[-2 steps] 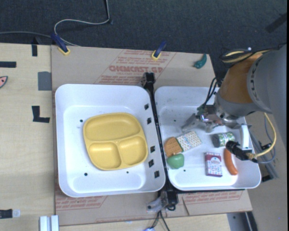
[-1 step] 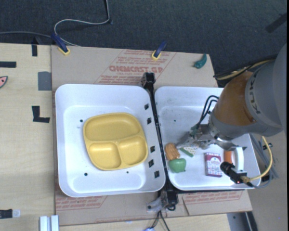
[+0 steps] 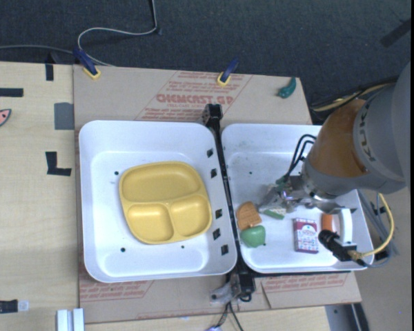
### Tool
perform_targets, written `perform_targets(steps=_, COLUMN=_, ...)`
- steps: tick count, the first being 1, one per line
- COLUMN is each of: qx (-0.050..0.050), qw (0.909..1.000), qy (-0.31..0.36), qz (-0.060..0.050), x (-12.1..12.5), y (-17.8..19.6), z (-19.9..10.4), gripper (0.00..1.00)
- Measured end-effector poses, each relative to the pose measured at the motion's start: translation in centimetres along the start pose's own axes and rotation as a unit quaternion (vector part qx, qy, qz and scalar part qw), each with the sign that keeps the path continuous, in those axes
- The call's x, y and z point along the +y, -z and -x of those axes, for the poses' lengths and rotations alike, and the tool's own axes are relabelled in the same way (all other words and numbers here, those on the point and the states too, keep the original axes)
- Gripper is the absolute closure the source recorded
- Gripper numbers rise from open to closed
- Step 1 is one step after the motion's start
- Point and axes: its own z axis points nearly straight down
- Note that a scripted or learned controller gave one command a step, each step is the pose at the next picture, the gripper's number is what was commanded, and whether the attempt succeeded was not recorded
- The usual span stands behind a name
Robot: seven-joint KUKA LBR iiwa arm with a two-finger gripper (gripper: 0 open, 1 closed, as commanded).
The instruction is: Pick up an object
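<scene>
Grey arm with orange band (image 3: 352, 150) loomed nearest the lens, reaching into the right white bin (image 3: 262, 140). Its two-finger gripper (image 3: 281, 197) hung low over the bin floor; grip state could not be told. Just beside it lay a tan bread-like piece (image 3: 248, 216), a round green fruit (image 3: 254, 236) touching that, and a small red card box (image 3: 305, 236) nearby. Left white bin (image 3: 96, 185) held a yellow divided plastic tray (image 3: 165, 202).

The arm (image 3: 362, 143) hides part of the right bin (image 3: 262, 140).

Single fixed camera above bench, looking down at slant on both bins (image 3: 96, 185).
</scene>
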Motion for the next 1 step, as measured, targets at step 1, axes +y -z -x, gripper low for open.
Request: perform_targets(steps=1, qx=0.002, qw=1.0, qy=0.001, qz=-0.002, x=-1.12, y=13.17, z=-3.27, gripper=1.0)
